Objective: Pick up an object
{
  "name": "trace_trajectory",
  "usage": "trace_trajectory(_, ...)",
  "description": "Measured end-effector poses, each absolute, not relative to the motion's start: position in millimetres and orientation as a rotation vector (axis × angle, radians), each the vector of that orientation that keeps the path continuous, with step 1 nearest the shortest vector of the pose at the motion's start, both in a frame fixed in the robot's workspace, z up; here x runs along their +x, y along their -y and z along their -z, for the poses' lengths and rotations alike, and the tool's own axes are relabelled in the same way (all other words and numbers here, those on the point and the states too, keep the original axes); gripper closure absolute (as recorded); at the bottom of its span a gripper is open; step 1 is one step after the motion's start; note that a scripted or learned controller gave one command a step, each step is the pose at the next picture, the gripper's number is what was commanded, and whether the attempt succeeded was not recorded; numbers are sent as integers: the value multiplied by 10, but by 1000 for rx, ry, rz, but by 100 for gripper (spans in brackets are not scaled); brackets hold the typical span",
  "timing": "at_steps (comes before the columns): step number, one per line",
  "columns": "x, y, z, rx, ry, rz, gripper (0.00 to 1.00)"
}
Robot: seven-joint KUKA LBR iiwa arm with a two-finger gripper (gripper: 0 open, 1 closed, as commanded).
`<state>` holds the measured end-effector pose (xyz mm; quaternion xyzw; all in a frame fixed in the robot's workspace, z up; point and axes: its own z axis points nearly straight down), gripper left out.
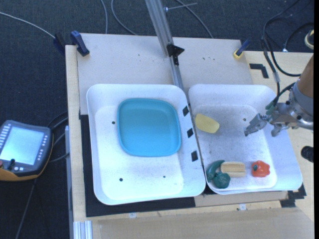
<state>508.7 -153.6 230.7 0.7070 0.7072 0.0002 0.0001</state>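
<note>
Two white bins sit on the bench; the left bin (99, 183) holds a blue plate (149, 127). Above the right bin (284, 178), the empty gripper (251, 127) hangs with fingers spread, right of a yellow object (207, 123), apart from it.

Pale wooden bench (129, 59) carries two shallow white plastic bins side by side, edges touching: left bin (99, 133), right bin (284, 158). Black mat (89, 203) under the left one. Blue clamp (79, 43) at the bench's far-left corner, yellow-blue clamp (241, 49) far right.

a pale wooden bench (129, 63) stands on dark carpet (30, 73) strewn with thin cables (99, 4).
</note>
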Motion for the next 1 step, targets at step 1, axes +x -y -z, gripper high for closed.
trace_trajectory(1, 5046, 1563, -1690, 2225, -2224, 4, 0)
